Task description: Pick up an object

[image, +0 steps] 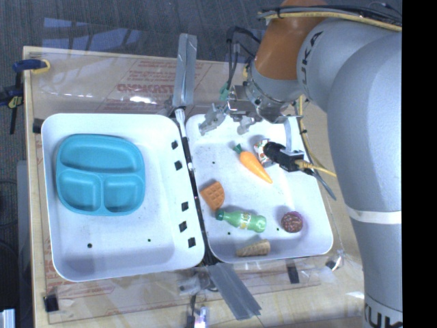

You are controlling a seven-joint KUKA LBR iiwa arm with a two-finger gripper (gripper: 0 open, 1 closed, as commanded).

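My gripper (228, 120) hangs over the far edge of the right bin (311, 203), just behind the carrot. Its two silvery fingers (212, 119) stand apart, open, with nothing between them. In this bin lie an orange carrot (255, 166) with a green top, an orange waffle-like piece (213, 195), a green bottle (242, 219) on its side, a dark red round thing (291, 221) and a tan cone (253, 249) near the front wall.
The left bin (75, 258) holds a blue divided tray (99, 173). A grey divider bar (184, 70) stands behind the gap between the bins. The big grey arm (355, 115) overhangs the right bin's right side.
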